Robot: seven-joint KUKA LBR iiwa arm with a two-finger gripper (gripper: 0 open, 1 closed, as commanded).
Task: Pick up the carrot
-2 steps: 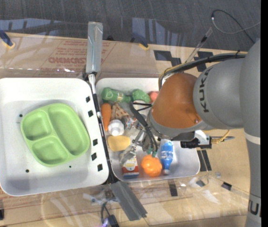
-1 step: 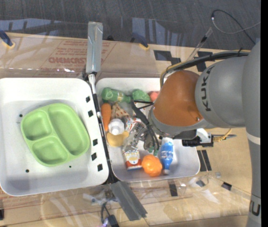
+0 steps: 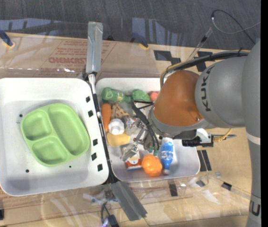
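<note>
The carrot (image 3: 106,117) is a slim orange stick lying lengthwise along the left wall of the right bin (image 3: 189,167). It lies free, with nothing gripping it. My gripper (image 3: 136,145) hangs low over the middle of that bin, to the right of and below the carrot. It is above a clutter of small items and apart from the carrot. The arm's orange band and grey body hide the right part of the bin.
A yellow piece (image 3: 117,139) and a white cup (image 3: 116,126) lie between gripper and carrot. An orange (image 3: 151,165), a water bottle (image 3: 167,154) and a red-white pack (image 3: 133,162) crowd the bin's front. Green vegetables (image 3: 110,95) sit at its back. The left bin (image 3: 6,174) holds a green divided plate (image 3: 53,134).
</note>
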